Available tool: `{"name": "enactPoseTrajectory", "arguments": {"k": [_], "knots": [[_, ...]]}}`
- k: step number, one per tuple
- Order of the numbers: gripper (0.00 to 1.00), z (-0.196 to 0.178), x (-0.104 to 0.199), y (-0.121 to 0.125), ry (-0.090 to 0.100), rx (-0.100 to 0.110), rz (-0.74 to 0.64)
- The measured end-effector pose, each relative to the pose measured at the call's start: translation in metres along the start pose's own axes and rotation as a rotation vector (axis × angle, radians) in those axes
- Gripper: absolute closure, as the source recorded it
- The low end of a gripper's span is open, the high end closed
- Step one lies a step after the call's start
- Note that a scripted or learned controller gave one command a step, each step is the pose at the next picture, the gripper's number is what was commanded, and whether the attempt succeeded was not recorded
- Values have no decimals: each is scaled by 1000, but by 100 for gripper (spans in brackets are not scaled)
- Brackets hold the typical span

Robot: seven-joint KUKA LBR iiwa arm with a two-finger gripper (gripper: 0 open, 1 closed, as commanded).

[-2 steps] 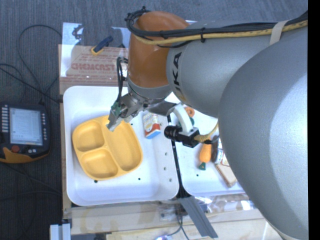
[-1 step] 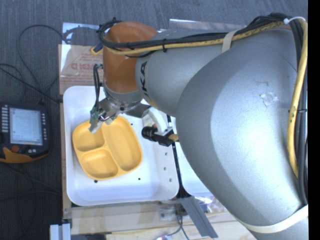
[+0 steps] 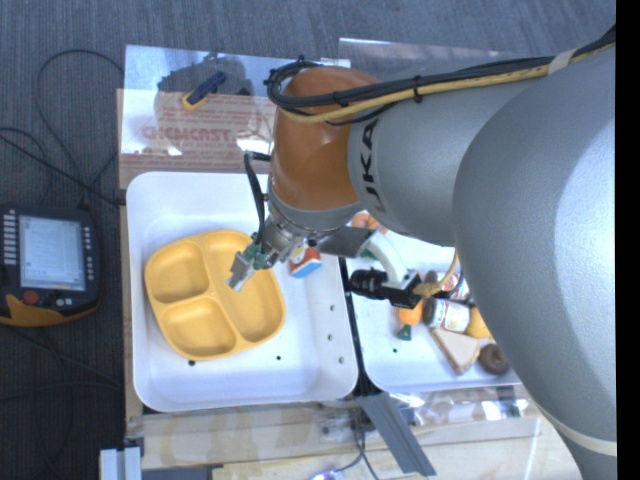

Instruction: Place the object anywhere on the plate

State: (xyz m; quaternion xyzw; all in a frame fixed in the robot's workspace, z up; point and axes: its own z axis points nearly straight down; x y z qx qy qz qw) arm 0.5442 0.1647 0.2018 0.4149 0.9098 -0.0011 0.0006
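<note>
A yellow plate with three compartments lies in the left white bin, towards its left side. My gripper hangs over the plate's right rim, pointing down and to the left. A small red, white and blue object sits just to the right of the gripper, close to the plate's upper right edge, partly hidden under the wrist. I see nothing clearly held at the gripper's tip.
The right bin holds an orange item, a small bottle, a bread slice and a brown round piece. The large arm covers most of that bin. A teach pendant lies left of the bench.
</note>
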Motion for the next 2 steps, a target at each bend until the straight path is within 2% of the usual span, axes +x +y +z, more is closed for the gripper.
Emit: {"name": "enactPoseTrajectory", "arguments": {"k": [1,2], "knots": [[100,-47,41,50,-1,-4,-157],[0,-46,40,50,-1,-1,-156]]}}
